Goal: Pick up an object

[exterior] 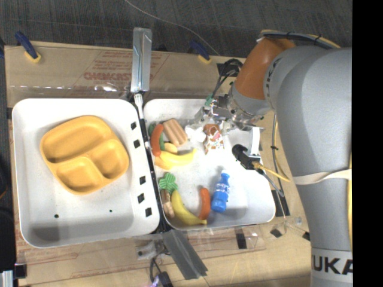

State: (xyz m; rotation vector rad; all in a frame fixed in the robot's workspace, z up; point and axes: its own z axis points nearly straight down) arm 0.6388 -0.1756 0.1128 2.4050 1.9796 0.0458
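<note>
Two bins (24, 160), one yellow tray (84, 154)

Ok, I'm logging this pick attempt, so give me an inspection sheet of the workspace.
Surface: two white bins, left bin, right bin.
Job's things: blue bottle, banana, hot dog, carrot in the right bin.
Clutter: yellow divided tray in the left bin.
Claw: low over the right bin's far end; grasp unclear.
Cables: yellow cable beside the arm.
Surroundings: blue clamps on the cardboard edge.
</note>
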